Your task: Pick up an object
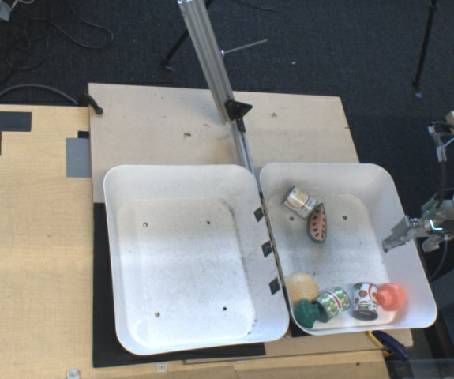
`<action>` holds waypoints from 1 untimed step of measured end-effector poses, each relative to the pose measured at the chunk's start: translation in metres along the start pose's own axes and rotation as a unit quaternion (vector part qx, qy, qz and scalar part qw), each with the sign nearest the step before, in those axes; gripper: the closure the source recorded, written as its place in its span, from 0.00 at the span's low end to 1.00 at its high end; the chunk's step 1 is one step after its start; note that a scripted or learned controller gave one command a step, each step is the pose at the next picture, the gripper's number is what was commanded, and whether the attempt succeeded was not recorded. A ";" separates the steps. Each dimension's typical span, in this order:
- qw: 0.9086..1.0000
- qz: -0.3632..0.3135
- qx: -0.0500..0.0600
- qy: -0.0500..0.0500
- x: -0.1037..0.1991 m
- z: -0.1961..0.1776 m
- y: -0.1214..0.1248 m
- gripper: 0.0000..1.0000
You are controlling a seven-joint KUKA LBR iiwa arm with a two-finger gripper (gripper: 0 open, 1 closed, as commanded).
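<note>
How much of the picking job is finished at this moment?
Nothing looks done yet. The gripper is at the right bin's right rim with nothing seen in it. The watermelon slice, small can and the toys along the front wall lie unlifted. Reaching, grasping and lifting remain.

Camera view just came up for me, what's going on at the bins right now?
Nothing is picked up yet. The gripper sits at the right edge of the right bin, with nothing visibly between its fingers. In that bin a small can and a watermelon slice toy lie near the middle, and a cluster of small objects lines the near wall. The left bin holds nothing to grab.
</note>
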State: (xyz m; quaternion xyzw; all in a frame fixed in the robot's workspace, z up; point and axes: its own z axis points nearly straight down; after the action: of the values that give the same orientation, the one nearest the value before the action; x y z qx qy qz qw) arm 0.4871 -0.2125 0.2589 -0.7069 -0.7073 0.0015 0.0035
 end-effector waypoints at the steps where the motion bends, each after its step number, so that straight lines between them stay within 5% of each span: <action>1: 1.000 0.001 -0.002 -0.001 0.000 -0.002 0.001 0.00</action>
State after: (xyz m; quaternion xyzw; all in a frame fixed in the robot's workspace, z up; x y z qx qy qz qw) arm 0.4879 -0.2127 0.2611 -0.7073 -0.7069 0.0003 0.0013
